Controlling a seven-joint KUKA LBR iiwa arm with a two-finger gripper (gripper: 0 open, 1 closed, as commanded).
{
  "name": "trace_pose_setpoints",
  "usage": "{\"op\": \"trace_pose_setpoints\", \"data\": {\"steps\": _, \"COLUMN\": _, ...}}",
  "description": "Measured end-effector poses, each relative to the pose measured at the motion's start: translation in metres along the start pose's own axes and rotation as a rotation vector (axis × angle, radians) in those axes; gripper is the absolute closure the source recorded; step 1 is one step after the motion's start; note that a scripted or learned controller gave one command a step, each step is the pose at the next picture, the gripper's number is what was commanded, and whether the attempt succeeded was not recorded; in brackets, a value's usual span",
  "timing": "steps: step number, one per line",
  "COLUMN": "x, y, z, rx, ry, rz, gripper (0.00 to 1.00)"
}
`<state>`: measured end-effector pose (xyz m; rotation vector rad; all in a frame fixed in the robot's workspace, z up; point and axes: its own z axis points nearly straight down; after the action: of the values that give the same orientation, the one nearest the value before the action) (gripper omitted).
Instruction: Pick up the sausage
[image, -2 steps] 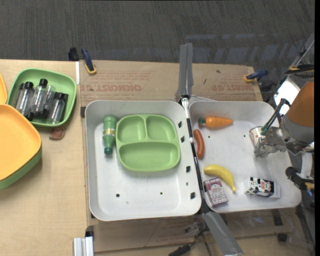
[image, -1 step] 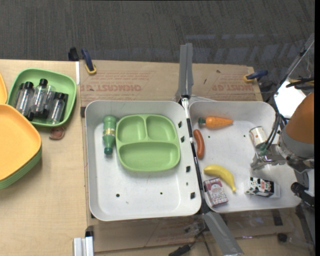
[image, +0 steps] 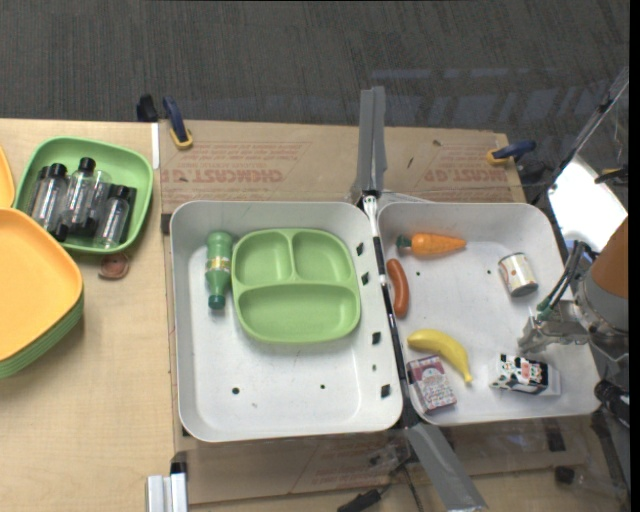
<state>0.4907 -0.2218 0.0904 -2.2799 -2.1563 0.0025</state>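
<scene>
Right bin (image: 470, 215): sausage (image: 399, 286) lay against the left wall, lengthwise, below the carrot (image: 432, 243). Banana (image: 443, 351) and card box (image: 432, 386) sat near the front; can (image: 517, 273) and a small carton (image: 521, 373) lay toward the right. Open floor remained mid-bin. Gripper (image: 545, 335) hovered at the right rim, above the carton, grasping nothing; finger spread could not be told. Left bin (image: 190, 330): tray (image: 296, 284), bottle (image: 217, 267).

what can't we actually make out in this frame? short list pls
- gripper, camera view: small and blurred at the right bin's edge; open or shut can't be told.
- Arm: cut off by the right edge.
- Small printed box and black-and-white packet: print too small to read.
- sausage: lies against the right bin's left wall; its underside is hidden.
- Orange plates: cut off by the left edge.
</scene>
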Motion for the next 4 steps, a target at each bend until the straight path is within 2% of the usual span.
{"op": "trace_pose_setpoints", "data": {"steps": 1, "x": 0.001, "y": -0.014, "z": 0.0, "rx": 0.0, "ry": 0.0, "rz": 0.086, "gripper": 1.0}}
{"op": "trace_pose_setpoints", "data": {"steps": 2, "x": 0.047, "y": -0.017, "z": 0.0, "rx": 0.001, "ry": 0.0, "rz": 0.152, "gripper": 1.0}}
{"op": "trace_pose_setpoints", "data": {"steps": 3, "x": 0.005, "y": -0.014, "z": 0.0, "rx": -0.002, "ry": -0.002, "rz": 0.129, "gripper": 1.0}}
{"op": "trace_pose_setpoints", "data": {"steps": 4, "x": 0.019, "y": 0.082, "z": -0.001, "rx": -0.003, "ry": -0.003, "rz": -0.316, "gripper": 1.0}}
